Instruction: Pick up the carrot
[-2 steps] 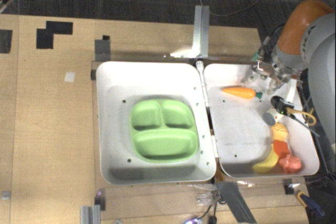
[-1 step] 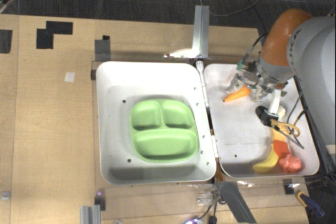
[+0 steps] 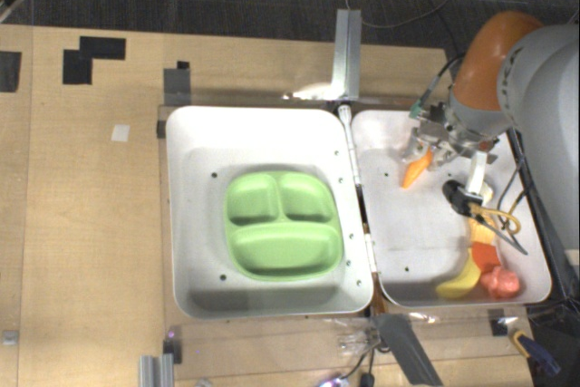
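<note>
Gripping the carrot by its upper end in the gripper, with the two fingers pressing on it from both sides. Slanting, with the thin tip pointing down and to the left and the thicker end going up into the fingers. Being in the far part of the right bin, near the middle of its width, over bare white floor. Not possible to tell whether the tip is touching the floor or hanging just above it.

Reaching in from the right with the grey arm, and showing the orange band just above the wrist, directly over the far right part of this bin.

Lying well apart from the carrot, in the near right corner of the same bin: a yellow banana, curving along the near wall; a pinkish red round fruit just beside it on the right; a small red-orange piece touching this fruit from behind.

Resting in the middle of the left bin: a green divided plate with three compartments, two small at the far side and one long at the near side.

Standing side by side on the wooden bench, with the walls of both bins meeting in the middle.
</note>
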Robot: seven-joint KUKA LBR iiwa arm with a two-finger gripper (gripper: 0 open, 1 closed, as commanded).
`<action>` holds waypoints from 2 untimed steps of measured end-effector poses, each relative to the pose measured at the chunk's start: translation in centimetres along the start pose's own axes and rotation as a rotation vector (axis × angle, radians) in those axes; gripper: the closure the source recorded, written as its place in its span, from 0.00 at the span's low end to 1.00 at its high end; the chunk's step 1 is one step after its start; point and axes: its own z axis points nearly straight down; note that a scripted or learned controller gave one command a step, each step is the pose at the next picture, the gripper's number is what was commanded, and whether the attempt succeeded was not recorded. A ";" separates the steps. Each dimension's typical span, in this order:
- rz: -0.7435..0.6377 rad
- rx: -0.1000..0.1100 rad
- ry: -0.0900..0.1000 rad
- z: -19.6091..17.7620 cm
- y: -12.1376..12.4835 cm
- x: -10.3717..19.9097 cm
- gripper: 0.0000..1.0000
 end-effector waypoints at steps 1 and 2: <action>-0.099 0.006 -0.003 -9.5 0.7 6.9 1.00; -0.288 0.010 -0.002 -2.2 -4.2 1.7 1.00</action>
